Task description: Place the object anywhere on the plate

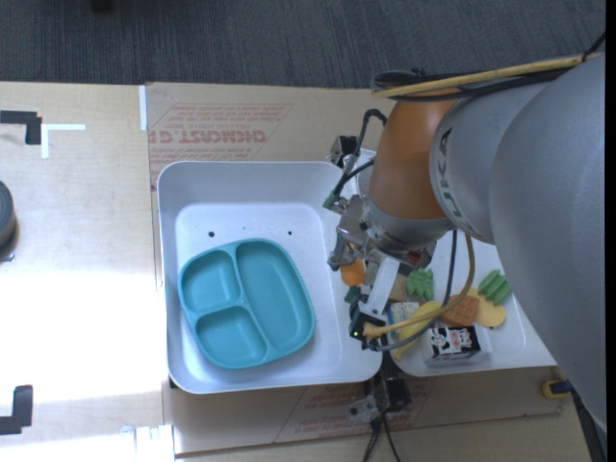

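Observation:
A teal plate (247, 302) with three compartments lies in the left white bin (192, 186), and nothing rests on it. The gripper (346, 258) hangs over the wall between the two bins, to the right of the plate, mostly covered by the wrist. A small orange object (353, 272) sits right beneath it at the left edge of the right bin. The view does not reveal whether the gripper holds that object.
The right bin (525, 340) holds a green leafy piece (420, 283), a green pod (494, 285), an orange waffle-like piece (463, 309), a yellow piece (494, 315) and a black-and-white box (454, 343). The big grey arm covers much of that bin.

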Controlling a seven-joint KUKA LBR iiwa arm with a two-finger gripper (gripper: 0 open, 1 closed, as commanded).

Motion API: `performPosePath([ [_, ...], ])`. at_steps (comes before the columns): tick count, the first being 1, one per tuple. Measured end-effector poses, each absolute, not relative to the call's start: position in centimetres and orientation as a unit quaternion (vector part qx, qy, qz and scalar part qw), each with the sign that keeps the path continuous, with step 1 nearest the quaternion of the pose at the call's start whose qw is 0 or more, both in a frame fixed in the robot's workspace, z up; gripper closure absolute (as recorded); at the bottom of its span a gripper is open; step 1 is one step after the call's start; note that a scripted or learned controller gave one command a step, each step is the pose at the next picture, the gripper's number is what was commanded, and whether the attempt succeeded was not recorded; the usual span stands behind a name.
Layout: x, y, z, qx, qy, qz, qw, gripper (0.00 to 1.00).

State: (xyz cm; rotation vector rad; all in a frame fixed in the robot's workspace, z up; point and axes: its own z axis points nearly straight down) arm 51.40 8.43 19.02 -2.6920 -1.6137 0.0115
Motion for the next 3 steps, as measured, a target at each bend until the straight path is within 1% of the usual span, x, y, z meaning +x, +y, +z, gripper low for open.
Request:
performPosePath([
  [1, 50.86, 15.82, 19.47, -0.802, -0.597, 0.0025, 0.0, 1.0],
  [2, 50.87, 15.79, 19.47, -0.802, -0.597, 0.0026, 0.0, 0.0],
  [3, 50.87, 15.79, 19.47, -0.802, -0.597, 0.0026, 0.0, 0.0],
])
